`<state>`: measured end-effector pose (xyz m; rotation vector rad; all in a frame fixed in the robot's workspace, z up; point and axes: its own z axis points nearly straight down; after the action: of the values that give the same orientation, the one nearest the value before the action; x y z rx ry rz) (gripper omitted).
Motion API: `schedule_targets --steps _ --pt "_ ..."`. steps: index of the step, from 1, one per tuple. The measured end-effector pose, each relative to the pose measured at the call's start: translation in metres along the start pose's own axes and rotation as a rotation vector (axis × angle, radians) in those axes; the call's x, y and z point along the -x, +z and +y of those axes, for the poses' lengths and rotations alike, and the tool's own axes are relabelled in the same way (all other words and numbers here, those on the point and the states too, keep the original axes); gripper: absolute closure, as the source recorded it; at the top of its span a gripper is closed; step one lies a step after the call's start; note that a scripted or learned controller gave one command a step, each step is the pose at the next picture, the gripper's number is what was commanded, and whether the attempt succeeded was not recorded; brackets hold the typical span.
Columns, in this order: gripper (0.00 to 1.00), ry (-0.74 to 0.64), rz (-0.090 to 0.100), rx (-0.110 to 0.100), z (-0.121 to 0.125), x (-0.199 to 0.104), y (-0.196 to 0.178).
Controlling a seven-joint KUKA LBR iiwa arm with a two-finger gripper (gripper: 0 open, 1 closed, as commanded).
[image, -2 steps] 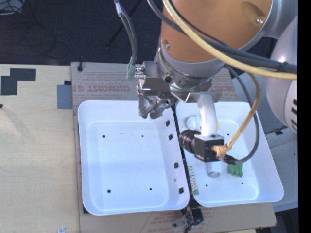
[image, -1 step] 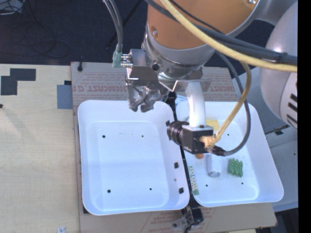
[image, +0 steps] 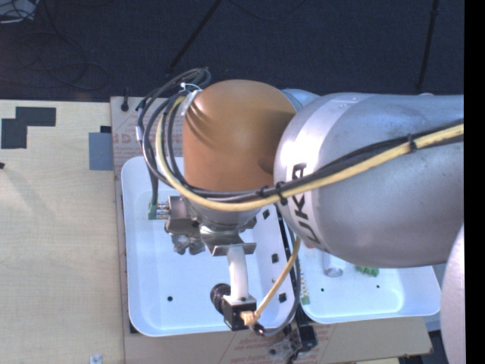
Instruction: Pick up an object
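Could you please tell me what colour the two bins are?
The bins are white, clearest in the camera view.

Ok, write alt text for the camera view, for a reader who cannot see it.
A grey robot arm with an orange band reaches in from the right, low over the left bin of two shallow white bins, hiding much of both. A small green thing lies in the right bin.

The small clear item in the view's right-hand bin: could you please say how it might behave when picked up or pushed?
The clear item looks small and see-through, so it is probably light plastic and may slide on the smooth white bin. Its rounded outline suggests it could roll. Too small here to judge stiffness.
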<state>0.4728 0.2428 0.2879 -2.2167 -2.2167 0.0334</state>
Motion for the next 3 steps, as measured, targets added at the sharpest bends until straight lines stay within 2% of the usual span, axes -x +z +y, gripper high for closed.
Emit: schedule_targets --steps 1,2,3 --pt "1.00 0.007 0.004 0.006 0.017 0.069 0.091" --pt "1.00 0.009 0.007 0.010 0.003 0.159 0.103" --pt "1.00 0.014 0.005 0.023 0.004 0.298 0.040"
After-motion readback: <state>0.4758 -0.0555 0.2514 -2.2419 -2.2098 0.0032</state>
